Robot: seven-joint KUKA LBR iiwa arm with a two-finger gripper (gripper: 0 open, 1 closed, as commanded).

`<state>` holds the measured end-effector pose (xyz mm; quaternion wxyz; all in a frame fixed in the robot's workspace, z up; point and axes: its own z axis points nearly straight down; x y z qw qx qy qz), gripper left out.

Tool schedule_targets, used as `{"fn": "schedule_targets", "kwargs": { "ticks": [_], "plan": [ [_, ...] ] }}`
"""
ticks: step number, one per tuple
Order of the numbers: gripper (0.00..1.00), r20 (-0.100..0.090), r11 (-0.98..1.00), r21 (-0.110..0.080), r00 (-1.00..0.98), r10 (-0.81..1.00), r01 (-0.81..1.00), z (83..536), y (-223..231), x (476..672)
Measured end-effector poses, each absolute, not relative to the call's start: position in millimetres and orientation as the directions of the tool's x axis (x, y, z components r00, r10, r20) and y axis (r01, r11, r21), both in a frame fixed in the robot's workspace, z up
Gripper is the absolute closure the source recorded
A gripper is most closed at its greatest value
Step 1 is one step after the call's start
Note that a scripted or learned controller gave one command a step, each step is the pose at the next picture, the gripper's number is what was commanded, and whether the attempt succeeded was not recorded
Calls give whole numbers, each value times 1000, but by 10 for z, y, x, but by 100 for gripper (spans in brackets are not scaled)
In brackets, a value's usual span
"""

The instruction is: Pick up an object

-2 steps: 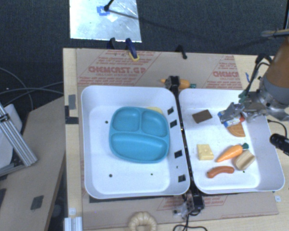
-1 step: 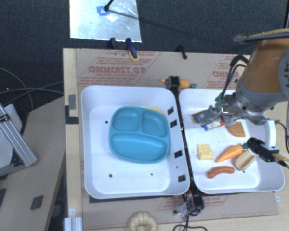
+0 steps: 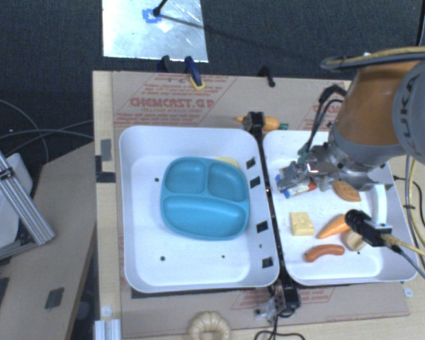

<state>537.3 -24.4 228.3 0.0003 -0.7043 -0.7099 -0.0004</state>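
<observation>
The claw (image 3: 295, 179) hangs low in the right bin (image 3: 297, 271), over a small red-and-blue item; whether it grips it cannot be told. Near it lie a cheese block (image 3: 302, 224), carrot (image 3: 333, 227) and sausage (image 3: 324, 252): probably light, stiff, smooth plastic, best pinched across their narrow sides. A blue divided plate (image 3: 204, 197) fills the left bin.

A blue divided plate (image 3: 202, 197) lies in the left white bin (image 3: 138, 261). On the desk (image 3: 127, 98), a blue-handled clamp (image 3: 193, 71) sits at the far edge, a shiny metal sheet (image 3: 154, 20) lies beyond it, and a braided rope ring (image 3: 211, 326) rests at the near edge.
</observation>
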Motion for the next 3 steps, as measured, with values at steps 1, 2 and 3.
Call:
{"fn": "schedule_targets", "kwargs": {
  "ticks": [1, 2, 3],
  "plan": [
    [100, -1, 0, 1, 0, 1000, 1000, 2178, -355, 5468],
    [100, 0, 5, 1, -5, 1000, 1000, 2144, -266, 5465],
    [100, 1, 3, 0, -3, 1000, 1000, 2195, -247, 5379]
  ]
}}
